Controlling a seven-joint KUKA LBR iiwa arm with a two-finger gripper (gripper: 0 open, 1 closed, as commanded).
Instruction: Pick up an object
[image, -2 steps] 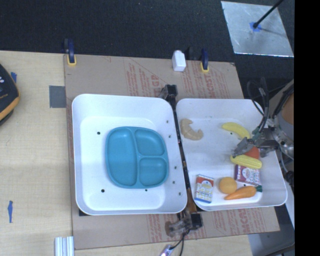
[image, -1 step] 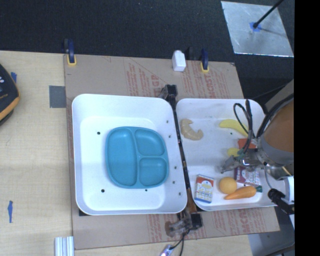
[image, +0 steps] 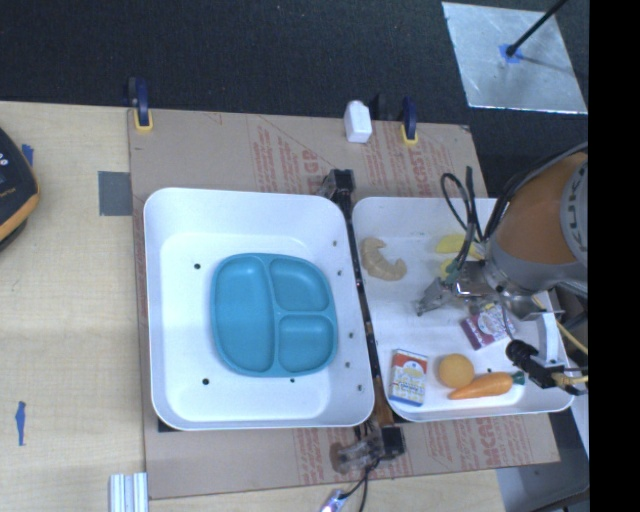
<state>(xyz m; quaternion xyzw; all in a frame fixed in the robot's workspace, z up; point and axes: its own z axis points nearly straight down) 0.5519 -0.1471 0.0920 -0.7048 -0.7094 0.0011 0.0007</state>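
**White bins, one busy, one basically a plate holder**

White left bin (image: 160, 300) held just a blue divided plate (image: 273, 313). The right bin (image: 400, 215) had all the pickable stuff, with the arm (image: 535, 225) leaning in over its right side. Going down in size: a carrot (image: 483, 385) at the near edge, a small carton (image: 408, 377) just left of it, a tan pastry-looking thing (image: 382, 259) up top, an orange ball (image: 456, 370) touching the carrot, and a crumpled wrapper (image: 485, 326).

The tool (image: 440, 297) sat low mid-bin, apart from all of them. Honestly couldn't tell whether it was spread or pinched, too dark and blurry.

My take: go for the ball or carrot, come straight down, and centre on one item so the neighbour doesn't get nudged.

Something yellow (image: 450, 243) was half hidden behind cables, and the bin's right wall was cut off by the arm.
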